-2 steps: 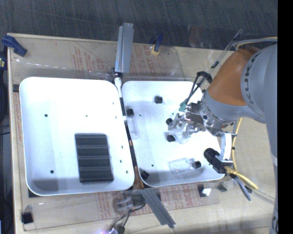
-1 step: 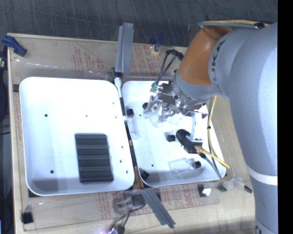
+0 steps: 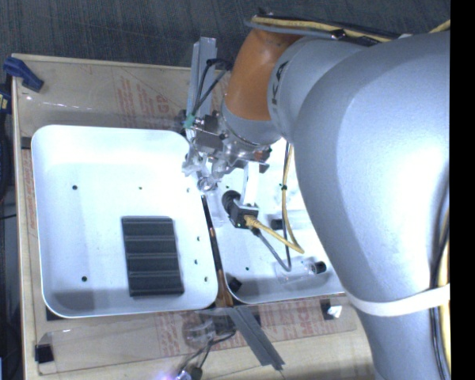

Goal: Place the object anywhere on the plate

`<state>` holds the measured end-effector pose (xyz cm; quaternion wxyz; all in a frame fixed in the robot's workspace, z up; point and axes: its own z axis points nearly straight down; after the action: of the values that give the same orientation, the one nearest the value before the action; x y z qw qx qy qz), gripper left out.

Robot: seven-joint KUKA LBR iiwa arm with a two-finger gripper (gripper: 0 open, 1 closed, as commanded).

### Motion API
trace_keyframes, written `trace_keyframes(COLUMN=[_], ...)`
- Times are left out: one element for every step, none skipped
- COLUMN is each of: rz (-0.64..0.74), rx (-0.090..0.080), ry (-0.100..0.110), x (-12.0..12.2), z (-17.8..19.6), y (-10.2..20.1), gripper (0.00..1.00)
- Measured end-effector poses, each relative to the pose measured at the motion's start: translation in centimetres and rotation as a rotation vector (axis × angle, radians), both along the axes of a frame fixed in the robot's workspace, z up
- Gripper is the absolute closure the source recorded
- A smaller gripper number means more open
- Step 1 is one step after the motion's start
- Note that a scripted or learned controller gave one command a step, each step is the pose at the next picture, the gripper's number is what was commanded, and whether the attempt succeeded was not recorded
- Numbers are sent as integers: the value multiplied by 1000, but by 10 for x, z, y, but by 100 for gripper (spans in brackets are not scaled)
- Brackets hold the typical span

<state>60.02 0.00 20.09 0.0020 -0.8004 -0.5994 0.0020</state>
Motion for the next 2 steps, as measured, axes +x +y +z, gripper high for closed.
trace_keyframes(rz=[168, 240], rx=[1, 1], ry=[1, -3], x=[-76, -39], z=[-11, 83], y=[18, 99], gripper=[100, 100])
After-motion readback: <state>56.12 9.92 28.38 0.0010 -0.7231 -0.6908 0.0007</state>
